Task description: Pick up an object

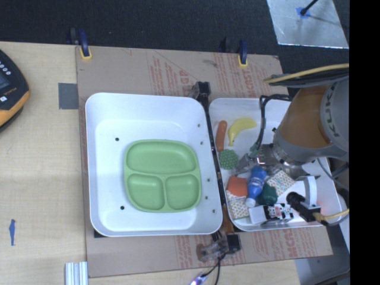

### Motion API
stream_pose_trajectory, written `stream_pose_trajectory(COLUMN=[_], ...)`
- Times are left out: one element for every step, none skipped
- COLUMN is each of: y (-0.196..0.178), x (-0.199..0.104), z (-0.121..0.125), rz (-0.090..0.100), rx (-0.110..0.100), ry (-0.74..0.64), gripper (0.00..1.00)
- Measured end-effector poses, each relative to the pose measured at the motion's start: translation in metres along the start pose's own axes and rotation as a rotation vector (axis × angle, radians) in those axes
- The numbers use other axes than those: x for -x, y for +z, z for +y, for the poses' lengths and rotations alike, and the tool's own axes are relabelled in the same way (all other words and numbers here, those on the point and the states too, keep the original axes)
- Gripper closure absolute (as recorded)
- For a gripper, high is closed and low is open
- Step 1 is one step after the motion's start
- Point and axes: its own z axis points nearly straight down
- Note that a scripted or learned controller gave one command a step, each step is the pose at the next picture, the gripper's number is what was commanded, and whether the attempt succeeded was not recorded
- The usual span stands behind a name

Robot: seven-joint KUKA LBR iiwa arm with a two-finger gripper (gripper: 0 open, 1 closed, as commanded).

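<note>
A grey KUKA arm [306,126] reaches in from the right of the frame over the right-hand white bin [221,108], its gripper [256,159] low among the clutter, presumably seeking something to lift; whether the claw is apart or together cannot be told. That bin holds a blue bottle [256,183], banana [240,127], carrot [221,135] and orange block [237,186]. The left bin [101,153] holds a green divided tray [161,175]

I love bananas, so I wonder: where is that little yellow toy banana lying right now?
The yellow toy banana lies near the far end of the right white bin, just right of the orange toy carrot and above the green bumpy ball.
</note>
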Motion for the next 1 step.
stream_pose_trajectory(y=[0.0002], x=[-0.0139], z=[-0.0294], rz=[0.000], rx=[0.000], ry=[0.001], gripper=[0.00])
